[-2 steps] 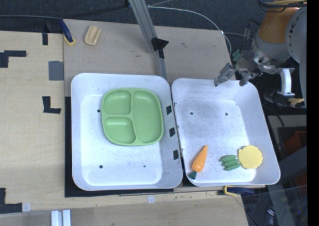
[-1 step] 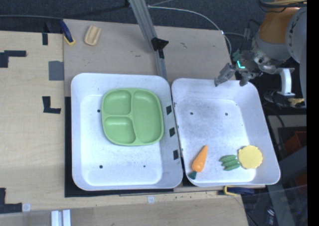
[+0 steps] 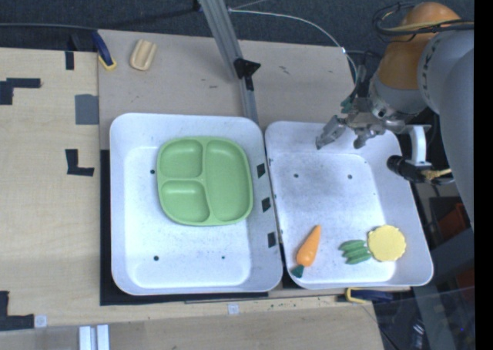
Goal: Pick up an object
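In the right bin [image 3: 323, 186] an orange toy carrot [image 3: 309, 245] lies near the front left corner. A yellow round toy with green leaves [image 3: 377, 244] rests at the front right. My gripper [image 3: 343, 134] hovers over the bin's far edge, well away from both toys, open with its two fingers spread and nothing between them. The grey arm with its orange band [image 3: 412, 48] comes in from the upper right.
The left bin [image 3: 131, 186] holds a green divided plate [image 3: 205, 180]. A slanted metal pole [image 3: 223, 32] stands behind the bins. A small tan object [image 3: 142, 55] and a blue-yellow item [image 3: 104, 50] lie on the bench at the far left.
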Action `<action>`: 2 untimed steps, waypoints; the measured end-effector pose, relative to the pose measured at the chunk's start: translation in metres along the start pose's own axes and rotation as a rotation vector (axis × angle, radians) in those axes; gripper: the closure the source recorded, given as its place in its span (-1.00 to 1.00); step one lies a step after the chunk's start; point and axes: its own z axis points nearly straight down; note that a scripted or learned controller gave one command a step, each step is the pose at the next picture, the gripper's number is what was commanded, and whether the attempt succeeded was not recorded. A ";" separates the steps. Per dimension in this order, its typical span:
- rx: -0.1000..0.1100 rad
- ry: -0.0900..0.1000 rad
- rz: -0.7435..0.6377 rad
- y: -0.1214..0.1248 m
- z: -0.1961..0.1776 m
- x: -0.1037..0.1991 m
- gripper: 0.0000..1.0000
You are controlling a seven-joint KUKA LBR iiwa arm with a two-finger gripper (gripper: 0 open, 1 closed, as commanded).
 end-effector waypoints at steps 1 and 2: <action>0.001 0.000 -0.001 -0.006 0.063 0.005 -1.00; -0.004 -0.002 0.000 -0.006 0.062 0.006 -1.00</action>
